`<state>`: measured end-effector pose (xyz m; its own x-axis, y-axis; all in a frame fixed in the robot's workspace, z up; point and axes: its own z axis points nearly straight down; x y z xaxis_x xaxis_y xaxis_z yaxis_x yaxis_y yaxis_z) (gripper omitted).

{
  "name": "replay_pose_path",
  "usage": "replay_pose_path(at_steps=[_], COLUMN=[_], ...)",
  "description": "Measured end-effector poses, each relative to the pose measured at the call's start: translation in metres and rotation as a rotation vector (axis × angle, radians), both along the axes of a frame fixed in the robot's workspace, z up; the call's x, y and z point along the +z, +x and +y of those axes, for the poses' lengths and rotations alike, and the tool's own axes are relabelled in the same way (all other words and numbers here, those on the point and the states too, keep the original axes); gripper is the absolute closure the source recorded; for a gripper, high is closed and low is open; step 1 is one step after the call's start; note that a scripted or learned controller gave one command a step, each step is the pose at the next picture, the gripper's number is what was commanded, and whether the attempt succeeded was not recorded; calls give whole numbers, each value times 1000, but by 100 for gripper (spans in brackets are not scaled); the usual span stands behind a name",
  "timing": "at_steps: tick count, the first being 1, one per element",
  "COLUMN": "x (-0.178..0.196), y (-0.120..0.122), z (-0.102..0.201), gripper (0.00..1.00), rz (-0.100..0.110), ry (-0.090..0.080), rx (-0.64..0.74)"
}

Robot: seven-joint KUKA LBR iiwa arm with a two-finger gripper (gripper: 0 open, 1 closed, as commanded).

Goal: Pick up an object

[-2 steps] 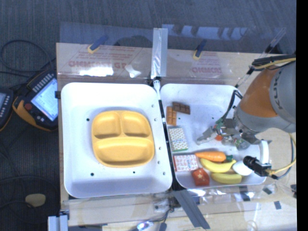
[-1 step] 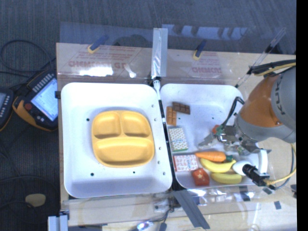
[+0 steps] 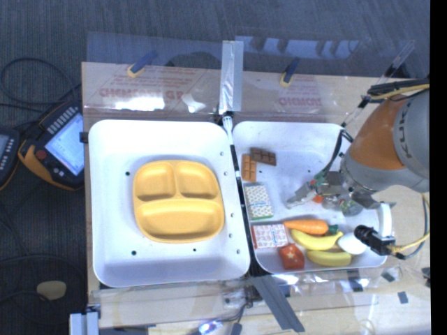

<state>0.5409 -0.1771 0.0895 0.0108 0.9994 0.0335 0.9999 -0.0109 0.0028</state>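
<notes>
**One camera, high above the bench**

There is one camera. It sits high up and looks down at a slant on the two white bins. The left bin (image 3: 105, 187) is near the middle of the picture. The right bin (image 3: 293, 139) sits just beside it. Dark floor (image 3: 209, 5) shows beyond the bins.
</notes>
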Motion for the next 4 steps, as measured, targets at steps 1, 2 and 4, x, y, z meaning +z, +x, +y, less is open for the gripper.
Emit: replay_pose_path(at_steps=[1,2,4], x=[-2,10,130], y=[68,70,108], z=[-9,-17,47], gripper=[0,100,100], rz=[-3,-15,2], ry=[5,-14,-37], rx=[262,256,122])
